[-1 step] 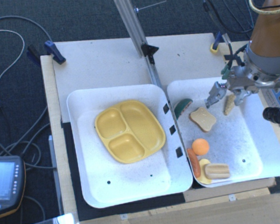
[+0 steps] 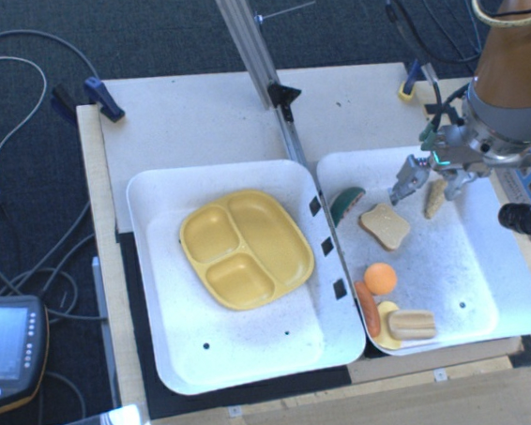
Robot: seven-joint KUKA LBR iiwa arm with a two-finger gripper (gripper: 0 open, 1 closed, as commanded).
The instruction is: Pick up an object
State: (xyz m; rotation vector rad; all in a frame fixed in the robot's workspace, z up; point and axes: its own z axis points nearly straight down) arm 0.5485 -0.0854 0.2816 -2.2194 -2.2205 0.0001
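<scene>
A small screen (image 2: 6, 347) with an orange casing sits on the dark carpet at the far left, beside looping white cables (image 2: 10, 111). The pale counter (image 2: 188, 102) carries two shallow white bins with rounded corners. The left bin (image 2: 168, 359) holds a glossy yellow plastic plate (image 2: 246, 248) moulded into three compartments. A grey metal rail (image 2: 252, 43) runs down between the bins. In the right bin (image 2: 501, 295) lie a curved green piece (image 2: 346, 202) near the dividing wall, a tan bread-slice shape (image 2: 385, 226), a round orange ball (image 2: 380, 279), a slim orange carrot (image 2: 369, 308) and a beige roll (image 2: 411, 324) at the near edge. The jaws (image 2: 429, 183) hang spread over the bin's far right part, a pale oblong object (image 2: 434, 200) between the fingers, though whether they grip it I cannot tell.
</scene>
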